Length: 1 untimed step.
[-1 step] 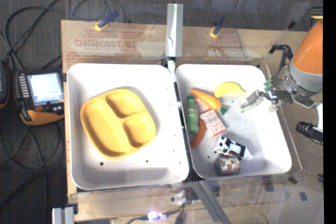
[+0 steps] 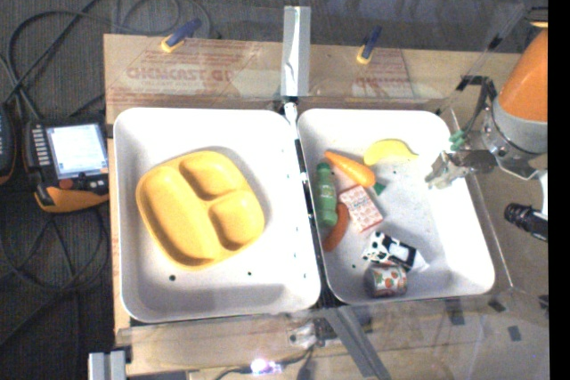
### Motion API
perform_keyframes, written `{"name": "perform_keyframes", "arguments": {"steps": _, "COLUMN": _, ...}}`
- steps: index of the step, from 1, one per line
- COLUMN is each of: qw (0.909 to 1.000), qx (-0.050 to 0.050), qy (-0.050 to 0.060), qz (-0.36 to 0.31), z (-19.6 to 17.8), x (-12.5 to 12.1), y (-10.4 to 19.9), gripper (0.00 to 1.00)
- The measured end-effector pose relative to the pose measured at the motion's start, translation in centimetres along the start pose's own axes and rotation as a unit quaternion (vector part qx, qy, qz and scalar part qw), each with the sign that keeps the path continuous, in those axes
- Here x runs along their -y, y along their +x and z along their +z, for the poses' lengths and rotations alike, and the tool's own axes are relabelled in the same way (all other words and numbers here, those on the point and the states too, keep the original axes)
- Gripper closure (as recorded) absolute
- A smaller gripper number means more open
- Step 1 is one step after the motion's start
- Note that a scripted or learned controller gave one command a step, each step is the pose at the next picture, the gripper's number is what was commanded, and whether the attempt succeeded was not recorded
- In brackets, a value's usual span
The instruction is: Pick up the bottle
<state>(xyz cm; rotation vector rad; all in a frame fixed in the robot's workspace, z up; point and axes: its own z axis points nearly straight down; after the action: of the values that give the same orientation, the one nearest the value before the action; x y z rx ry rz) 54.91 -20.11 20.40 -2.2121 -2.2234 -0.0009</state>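
The hand, its state unclear, is hovering over the right bin; the green bottle is lying leftward, on the wooden surface above grey carpet.

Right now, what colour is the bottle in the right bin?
Green, with a paler label band. The bottle lies along the right bin's left wall, seen in the camera view.

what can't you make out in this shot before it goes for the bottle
- Pincer, camera view: too small and blurred to read its opening.
- Green bottle: label unreadable; the carrot crosses its top end.
- Arm: cut off by the right edge.
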Motion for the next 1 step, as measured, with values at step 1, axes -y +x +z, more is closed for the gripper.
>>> {"name": "perform_keyframes", "arguments": {"steps": 1, "qw": 1.0, "qx": 0.0, "qy": 0.0, "qz": 0.0, "z": 0.01, "x": 0.0, "y": 0.0, "gripper": 0.0}}
